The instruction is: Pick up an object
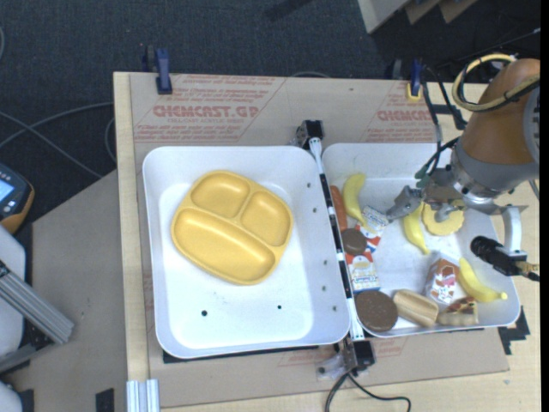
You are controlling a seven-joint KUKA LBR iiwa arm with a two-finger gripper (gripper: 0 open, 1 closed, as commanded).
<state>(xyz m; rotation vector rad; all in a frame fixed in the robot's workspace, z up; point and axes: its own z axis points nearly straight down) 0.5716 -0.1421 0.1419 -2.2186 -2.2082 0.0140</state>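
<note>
Grey arm with orange band (pixel 506 110) highest, reaching in from the right over the right bin (pixel 386 157). Gripper (pixel 420 206) low over that bin's middle; released or clenched, cannot tell, nothing seen grasped. Just under it, small banana (pixel 416 233) and pale yellow ring (pixel 444 222). Just left, red-and-white packet (pixel 373 222), brown disc (pixel 353 241), orange stick (pixel 340 208); second banana (pixel 352 188) up-left. Further toward the near rim: dark round cookie (pixel 376 311), bread roll (pixel 416 307), third banana (pixel 479 283). Well left, left bin (pixel 171 316) with yellow divided plate (pixel 232 226).
</note>
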